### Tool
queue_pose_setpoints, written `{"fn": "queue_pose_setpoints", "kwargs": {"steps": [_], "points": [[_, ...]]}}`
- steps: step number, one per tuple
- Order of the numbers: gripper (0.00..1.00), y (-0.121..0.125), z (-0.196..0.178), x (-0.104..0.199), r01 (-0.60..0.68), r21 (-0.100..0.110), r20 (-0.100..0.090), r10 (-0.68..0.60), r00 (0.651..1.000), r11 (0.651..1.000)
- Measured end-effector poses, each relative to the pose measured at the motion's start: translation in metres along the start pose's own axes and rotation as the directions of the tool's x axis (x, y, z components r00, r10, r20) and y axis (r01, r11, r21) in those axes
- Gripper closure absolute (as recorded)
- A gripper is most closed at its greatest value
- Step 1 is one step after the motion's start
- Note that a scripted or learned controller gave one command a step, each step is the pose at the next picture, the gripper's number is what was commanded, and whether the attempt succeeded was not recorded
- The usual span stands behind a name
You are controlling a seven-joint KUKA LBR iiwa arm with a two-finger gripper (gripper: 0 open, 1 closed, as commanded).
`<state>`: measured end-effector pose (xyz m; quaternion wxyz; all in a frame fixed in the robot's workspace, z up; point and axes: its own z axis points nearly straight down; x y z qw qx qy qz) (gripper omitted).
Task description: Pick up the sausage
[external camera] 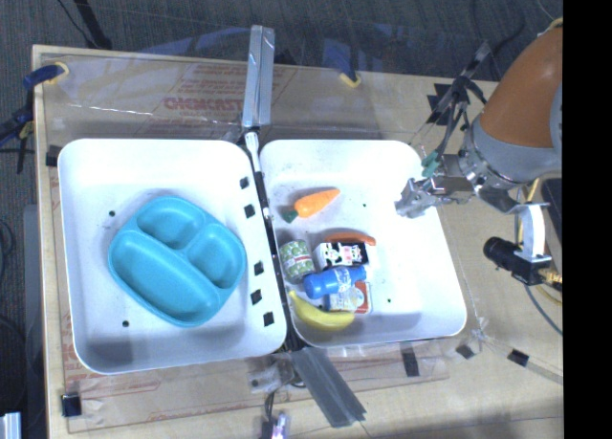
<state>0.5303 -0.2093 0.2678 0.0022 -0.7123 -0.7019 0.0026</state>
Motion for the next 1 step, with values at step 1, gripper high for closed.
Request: {"fn": "queue_pose_setpoints", "kwargs": {"steps": [1], "points": [[1.00,0.0005,-0.0096,-0.0001,0.004,0.001,0.000,-0.004,1.000,1.000]]}}
